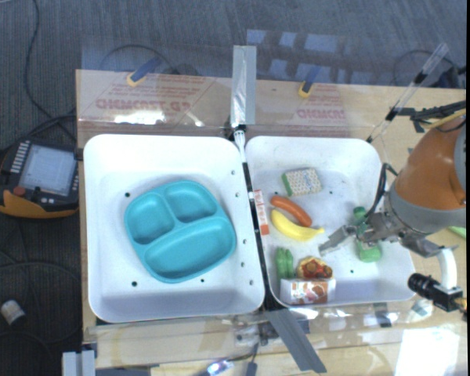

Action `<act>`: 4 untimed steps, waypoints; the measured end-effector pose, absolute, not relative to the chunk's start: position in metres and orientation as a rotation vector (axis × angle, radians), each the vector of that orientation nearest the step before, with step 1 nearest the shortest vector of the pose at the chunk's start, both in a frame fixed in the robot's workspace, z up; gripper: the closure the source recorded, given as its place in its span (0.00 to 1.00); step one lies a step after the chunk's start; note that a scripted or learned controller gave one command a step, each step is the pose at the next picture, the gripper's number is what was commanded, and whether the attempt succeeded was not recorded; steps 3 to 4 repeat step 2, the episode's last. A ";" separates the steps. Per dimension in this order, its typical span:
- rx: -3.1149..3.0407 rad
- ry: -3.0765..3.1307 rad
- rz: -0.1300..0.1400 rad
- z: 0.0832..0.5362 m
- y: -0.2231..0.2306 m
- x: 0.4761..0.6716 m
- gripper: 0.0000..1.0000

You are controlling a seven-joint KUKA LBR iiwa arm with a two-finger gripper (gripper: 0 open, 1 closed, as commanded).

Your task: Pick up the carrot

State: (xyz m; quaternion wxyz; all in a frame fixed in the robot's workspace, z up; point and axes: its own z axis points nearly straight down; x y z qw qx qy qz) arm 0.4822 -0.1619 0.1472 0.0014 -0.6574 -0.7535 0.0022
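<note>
The carrot [290, 208], a short orange stick, lies in the right bin [352, 151] left of its middle, slanting down to the right. Its lower side touches a yellow banana [296, 226]. My gripper [368, 237] hangs low over the right part of the same bin, roughly a hand's width to the right of the carrot and apart from it. A small green item [369, 251] lies directly under the gripper. The grey arm with its orange band [435, 171] comes in from the right.
The right bin also holds a speckled packet [302, 181] above the carrot, a green vegetable [284, 262], a red-and-yellow item [314, 269] and a white can [306, 291] at the front. In the left bin [102, 210] lies a blue divided plate [180, 229].
</note>
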 end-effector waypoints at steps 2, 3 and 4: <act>-1.773 -2.589 0.002 0.157 -0.127 0.494 0.00; -1.773 -2.589 0.002 0.157 -0.127 0.494 0.00; -1.773 -2.589 0.002 0.157 -0.127 0.494 0.00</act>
